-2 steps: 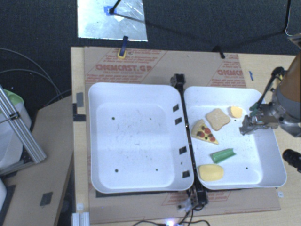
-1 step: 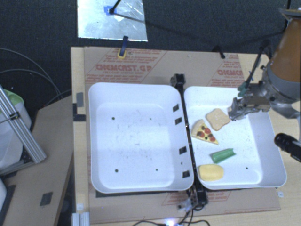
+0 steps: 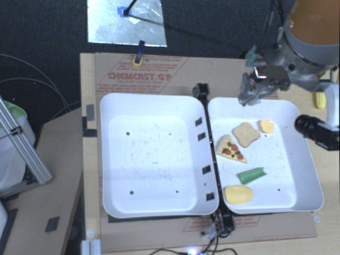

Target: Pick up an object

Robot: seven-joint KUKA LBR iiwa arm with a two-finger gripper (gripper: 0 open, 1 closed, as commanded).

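The right bin (image 3: pixel 297 158) holds a toast slice (image 3: pixel 246 134), a pizza slice (image 3: pixel 231 149), a small yellow cheese piece (image 3: pixel 266 126), a green pepper-like piece (image 3: pixel 251 175) and a yellow lemon-like lump (image 3: pixel 238 194). My gripper (image 3: pixel 249 96) hangs above the bin's far left corner, up and left of the toast, with nothing visible between its fingers. From this angle its fingers blur together.
The left bin (image 3: pixel 151 153) lies beside the right one, joined by a black clip strip (image 3: pixel 207 147). Both rest on a cardboard sheet (image 3: pixel 143 73). A metal plate (image 3: pixel 126 14) lies at the back, and an aluminium frame (image 3: pixel 21 142) stands at the left.
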